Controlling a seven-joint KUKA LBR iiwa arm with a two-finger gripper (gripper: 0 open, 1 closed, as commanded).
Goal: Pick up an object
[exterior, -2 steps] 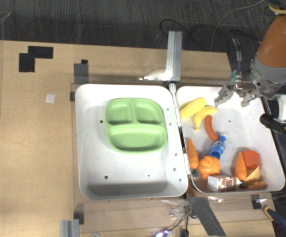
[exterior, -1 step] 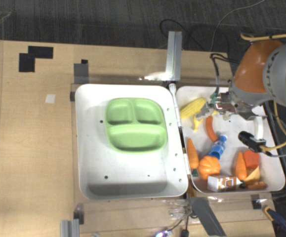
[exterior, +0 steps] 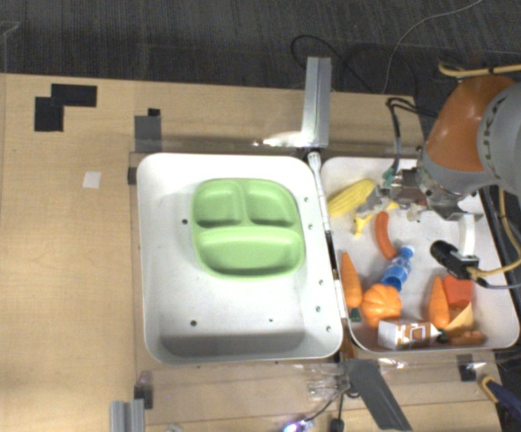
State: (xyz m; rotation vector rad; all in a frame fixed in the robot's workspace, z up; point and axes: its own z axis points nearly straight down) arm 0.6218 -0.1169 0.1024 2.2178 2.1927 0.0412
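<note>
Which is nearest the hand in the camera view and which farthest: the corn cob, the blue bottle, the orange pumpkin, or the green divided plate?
1. Corn cob, just left of the hand, top of the right bin.
2. Blue bottle, below the hand, mid-bin.
3. Orange pumpkin, lower still, below the bottle.
4. Green divided plate, across in the left bin.

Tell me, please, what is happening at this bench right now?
A grey robot arm reaches in over the right bin, which holds toy food: a corn cob, a sausage, a blue bottle, a small pumpkin and a carrot. Its gripper hangs near the corn and sausage, with nothing visibly held. The left bin holds a green divided plate.
</note>
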